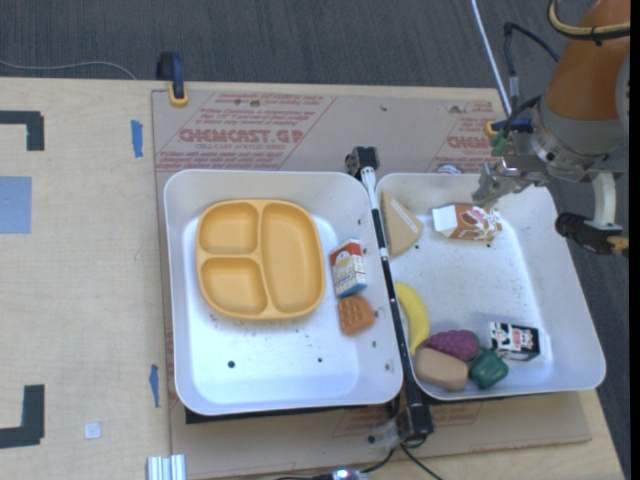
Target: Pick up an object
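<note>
Bench board (250,118): red "CHEMCAST GP" print | jaws (492,190): grip state unclear, above packet (468,222)

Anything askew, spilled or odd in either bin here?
Mostly tidy. The banana lies against the divider wall of the right bin instead of flat inside, and dark specks dot the left bin floor.

Fixed overhead slant onto both bins (180,298)

Robotics lab: taped plywood bench (80,298) w/ clamped board, two bins (270,388), toy food.
</note>
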You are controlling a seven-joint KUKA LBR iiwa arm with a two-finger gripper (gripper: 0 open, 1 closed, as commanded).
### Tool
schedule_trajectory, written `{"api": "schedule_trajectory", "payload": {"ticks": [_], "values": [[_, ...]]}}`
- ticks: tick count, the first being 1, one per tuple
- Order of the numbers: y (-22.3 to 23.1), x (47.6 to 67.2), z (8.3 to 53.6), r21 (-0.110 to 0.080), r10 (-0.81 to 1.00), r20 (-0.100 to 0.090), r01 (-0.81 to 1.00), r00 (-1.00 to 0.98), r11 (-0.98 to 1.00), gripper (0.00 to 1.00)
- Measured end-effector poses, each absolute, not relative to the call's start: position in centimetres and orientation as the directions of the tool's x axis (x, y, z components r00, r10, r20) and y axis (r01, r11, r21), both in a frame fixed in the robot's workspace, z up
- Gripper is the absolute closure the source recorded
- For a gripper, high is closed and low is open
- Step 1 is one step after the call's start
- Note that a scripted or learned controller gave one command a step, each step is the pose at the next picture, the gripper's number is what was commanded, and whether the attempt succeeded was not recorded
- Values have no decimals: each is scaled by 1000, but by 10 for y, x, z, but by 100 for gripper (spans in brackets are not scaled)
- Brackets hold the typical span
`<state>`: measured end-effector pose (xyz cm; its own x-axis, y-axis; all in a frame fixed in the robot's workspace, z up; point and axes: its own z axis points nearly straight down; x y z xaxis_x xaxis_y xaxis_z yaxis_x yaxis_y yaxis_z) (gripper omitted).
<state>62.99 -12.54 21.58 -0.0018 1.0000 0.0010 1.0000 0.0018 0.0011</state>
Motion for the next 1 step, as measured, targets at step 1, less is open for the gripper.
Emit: {"api": "schedule_trajectory", "payload": {"ticks": [1], "values": [[-126, 629, 215, -1, 1000, 1, 1000, -1, 1, 0]]}}
